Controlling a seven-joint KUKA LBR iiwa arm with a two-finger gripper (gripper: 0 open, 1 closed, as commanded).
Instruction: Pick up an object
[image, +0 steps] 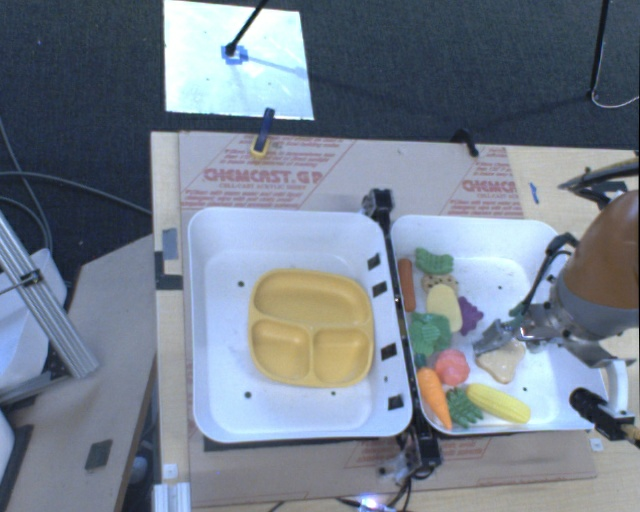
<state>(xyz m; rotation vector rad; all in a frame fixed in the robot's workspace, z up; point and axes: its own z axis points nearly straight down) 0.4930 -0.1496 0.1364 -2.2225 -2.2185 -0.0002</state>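
The right bin (500, 235) holds several toy foods: a green vegetable (435, 262), a red sausage (406, 283), a pale yellow piece (445, 306), purple grapes (470, 316), a leafy green (428, 333), a red tomato (452, 367), a carrot (434, 396), a yellow corn cob (500, 404) and a tan slice (504, 366). My gripper (497, 339) reaches in from the right. It hangs low over the bin's middle, right at the tan slice's upper edge and just right of the grapes. Nothing is visibly held in it.
The left bin (220, 250) carries a yellow divided plate (310, 327) at its centre. A black divider with clips (390, 300) separates the bins. My arm's orange band (610, 265) covers the right bin's right side. Cardboard (330, 170) lies behind the bins.
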